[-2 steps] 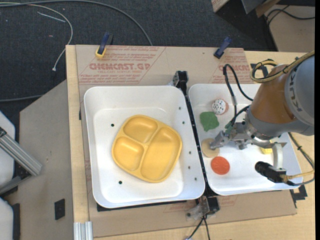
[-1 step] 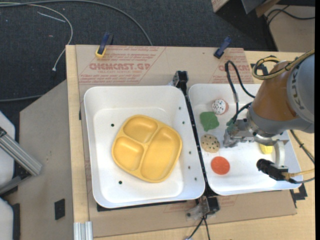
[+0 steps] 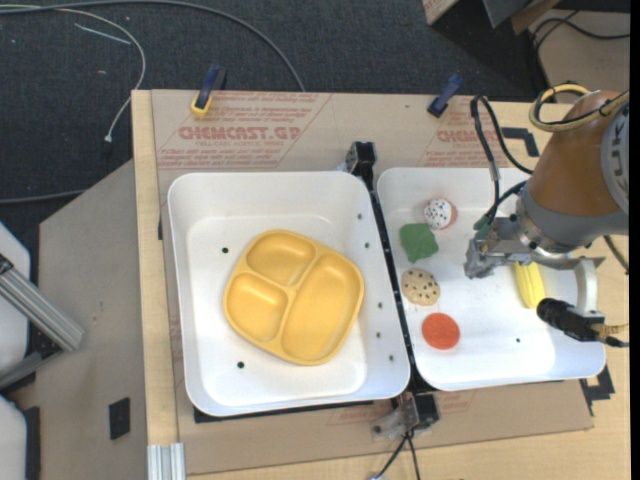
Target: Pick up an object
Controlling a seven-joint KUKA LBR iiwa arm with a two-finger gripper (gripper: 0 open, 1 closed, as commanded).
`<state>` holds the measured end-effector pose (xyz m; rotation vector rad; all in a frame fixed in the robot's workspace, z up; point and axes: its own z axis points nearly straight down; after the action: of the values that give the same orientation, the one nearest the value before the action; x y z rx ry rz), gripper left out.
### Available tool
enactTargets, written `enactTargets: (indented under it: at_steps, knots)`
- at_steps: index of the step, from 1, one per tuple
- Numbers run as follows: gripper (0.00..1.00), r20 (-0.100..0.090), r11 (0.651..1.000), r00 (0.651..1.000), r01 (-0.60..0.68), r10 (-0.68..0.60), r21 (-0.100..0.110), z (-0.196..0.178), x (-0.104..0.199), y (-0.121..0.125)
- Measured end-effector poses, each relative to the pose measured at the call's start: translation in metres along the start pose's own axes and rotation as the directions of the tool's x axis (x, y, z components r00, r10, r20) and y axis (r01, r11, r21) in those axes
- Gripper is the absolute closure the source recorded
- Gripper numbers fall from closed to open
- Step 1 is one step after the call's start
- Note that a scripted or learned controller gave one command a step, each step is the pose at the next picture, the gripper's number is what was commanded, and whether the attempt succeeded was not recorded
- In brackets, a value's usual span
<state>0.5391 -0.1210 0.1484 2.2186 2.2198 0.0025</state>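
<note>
Table (image 3: 250, 128): brown cardboard sheet, two blue clamps at its far edge.
Floor (image 3: 80, 98): dark carpet, loose cables.
Left bin (image 3: 190, 208): yellow divided plate (image 3: 293, 295).
Right bin (image 3: 480, 353): dotted ball (image 3: 438, 212), green block (image 3: 418, 241), cookie (image 3: 421, 287), red disc (image 3: 441, 331), yellow corn (image 3: 529, 283).
Gripper (image 3: 482, 260): low over right bin, beside corn; jaws' state cannot be told.

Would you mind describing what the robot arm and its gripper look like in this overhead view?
The arm is a thick, rounded body with a broad orange band above a grey wrist section. Black cables loop along it, and a yellow cable coils near its top. The gripper is a small grey metal assembly at the wrist's end, and a white bracket with a black cylindrical part hangs below the wrist.
</note>
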Motion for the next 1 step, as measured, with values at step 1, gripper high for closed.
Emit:
enactTargets:
  at_steps: [1]
  knots:
    - [1.0, 0.0, 1.0, 1.0, 0.0, 0.0, -0.001, -0.0558, 0.0011, -0.0088]
